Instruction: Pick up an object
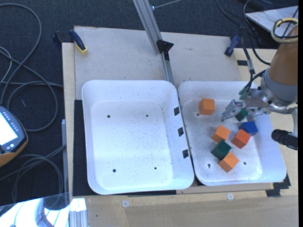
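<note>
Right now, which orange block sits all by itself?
The top orange block. The other three orange ones crowd together lower down with the green and blue blocks.

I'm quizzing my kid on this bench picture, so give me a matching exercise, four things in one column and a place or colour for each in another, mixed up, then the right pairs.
Things:
1. blue cube
2. dark green cube
3. lone orange cube
4. gripper

Descriptions:
A. far part of the right bin, apart from the cluster
B. just left of the blue cube, over the right bin
C. near the right bin's right side
D. between two orange cubes

Pairs: 1-C, 2-D, 3-A, 4-B
</note>
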`<state>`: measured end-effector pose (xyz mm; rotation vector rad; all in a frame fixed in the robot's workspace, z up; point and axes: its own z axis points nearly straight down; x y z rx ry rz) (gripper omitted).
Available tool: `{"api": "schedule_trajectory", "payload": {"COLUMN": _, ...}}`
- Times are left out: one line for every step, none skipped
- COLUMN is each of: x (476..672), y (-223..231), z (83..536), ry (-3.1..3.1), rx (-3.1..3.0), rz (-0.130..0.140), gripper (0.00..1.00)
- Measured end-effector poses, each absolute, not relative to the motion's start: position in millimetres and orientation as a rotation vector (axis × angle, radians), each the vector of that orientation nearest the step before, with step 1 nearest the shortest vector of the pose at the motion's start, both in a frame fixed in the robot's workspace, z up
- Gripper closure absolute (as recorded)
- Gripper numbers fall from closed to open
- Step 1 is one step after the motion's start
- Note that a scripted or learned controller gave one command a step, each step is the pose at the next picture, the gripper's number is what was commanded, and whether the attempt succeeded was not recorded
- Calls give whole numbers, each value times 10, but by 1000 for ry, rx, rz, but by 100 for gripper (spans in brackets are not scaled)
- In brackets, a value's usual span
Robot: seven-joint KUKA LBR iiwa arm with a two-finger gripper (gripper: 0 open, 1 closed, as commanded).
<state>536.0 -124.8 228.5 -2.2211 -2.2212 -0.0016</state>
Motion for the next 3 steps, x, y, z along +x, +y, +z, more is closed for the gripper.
{"api": "schedule_trajectory", "payload": {"x": 5610, "y": -1273, "z": 2199, "ry": -2225, "rx": -2220, "rz": -2, "gripper": 0}}
{"api": "schedule_trajectory", "payload": {"x": 5925, "y": -1651, "z": 3420, "ry": -2231, "rx": -2228, "rz": -8, "gripper": 0}}
{"api": "schedule_trajectory", "payload": {"x": 6427, "y": -2071, "z": 4323, "ry": -2232, "rx": -2230, "rz": -8, "gripper": 0}}
